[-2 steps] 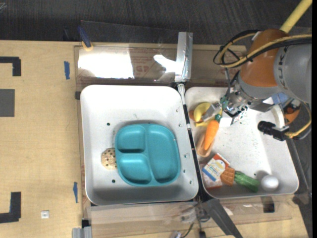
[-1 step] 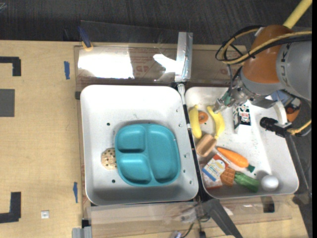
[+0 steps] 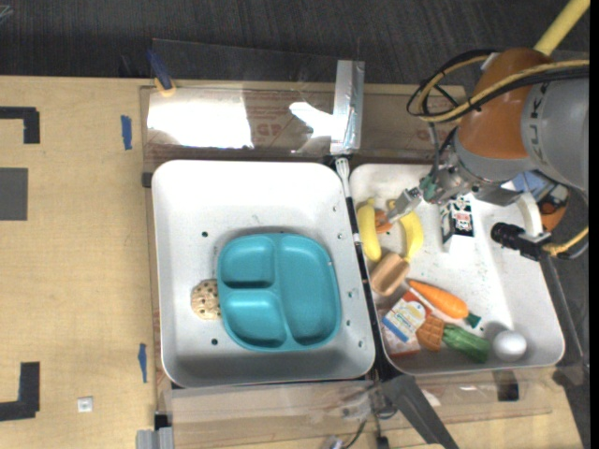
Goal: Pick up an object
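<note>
My gripper [image 3: 423,204] hangs over the back of the right bin [image 3: 524,279], just above the upper ends of two yellow bananas [image 3: 368,232] [image 3: 410,236]. I see nothing in its grasp. Below the bananas lie a tan bread roll [image 3: 388,271], an orange carrot [image 3: 438,299], a small printed packet [image 3: 404,321], a green vegetable [image 3: 465,342] and a silver ball [image 3: 510,345]. The left bin [image 3: 178,213] holds a teal divided plate [image 3: 278,288] with a speckled cookie [image 3: 205,298] against its left edge.
The grey arm with its orange band [image 3: 501,110] and looping cables covers the right bin's back right corner. A clear plastic panel [image 3: 243,110] and a metal bracket [image 3: 348,106] stand behind the bins. Flat cardboard bench [image 3: 65,269] lies to the left.
</note>
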Controlling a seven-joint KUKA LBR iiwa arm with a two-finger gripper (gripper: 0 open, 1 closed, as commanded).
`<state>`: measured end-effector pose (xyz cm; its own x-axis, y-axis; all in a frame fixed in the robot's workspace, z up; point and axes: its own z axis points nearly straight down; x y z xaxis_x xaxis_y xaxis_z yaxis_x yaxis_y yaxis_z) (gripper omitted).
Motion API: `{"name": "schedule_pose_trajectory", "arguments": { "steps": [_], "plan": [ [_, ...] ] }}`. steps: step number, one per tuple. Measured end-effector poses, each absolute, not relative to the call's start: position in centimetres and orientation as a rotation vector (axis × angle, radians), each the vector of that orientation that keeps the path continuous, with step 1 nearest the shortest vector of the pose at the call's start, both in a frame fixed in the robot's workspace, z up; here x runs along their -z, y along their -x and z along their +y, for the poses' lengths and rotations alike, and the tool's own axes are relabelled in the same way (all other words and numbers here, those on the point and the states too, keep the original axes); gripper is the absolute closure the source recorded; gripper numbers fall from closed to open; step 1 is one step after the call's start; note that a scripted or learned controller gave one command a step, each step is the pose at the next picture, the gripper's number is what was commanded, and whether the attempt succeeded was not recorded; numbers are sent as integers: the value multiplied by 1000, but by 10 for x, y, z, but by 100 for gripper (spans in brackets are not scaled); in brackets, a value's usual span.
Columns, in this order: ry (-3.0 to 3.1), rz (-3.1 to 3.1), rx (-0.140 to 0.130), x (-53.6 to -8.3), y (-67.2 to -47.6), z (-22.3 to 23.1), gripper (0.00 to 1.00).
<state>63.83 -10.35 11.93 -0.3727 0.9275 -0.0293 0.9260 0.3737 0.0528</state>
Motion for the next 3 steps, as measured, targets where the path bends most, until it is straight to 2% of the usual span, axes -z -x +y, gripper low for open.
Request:
{"name": "schedule_pose_trajectory", "arguments": {
  "steps": [1, 2, 3],
  "plan": [
    [-1832, 2548, -3, -86, -632, -109, 0],
    [-1831, 2544, -7, -97, -633, -109, 100],
    [-2146, 2295, -1, -185, -648, -50, 100]
  ]
}}
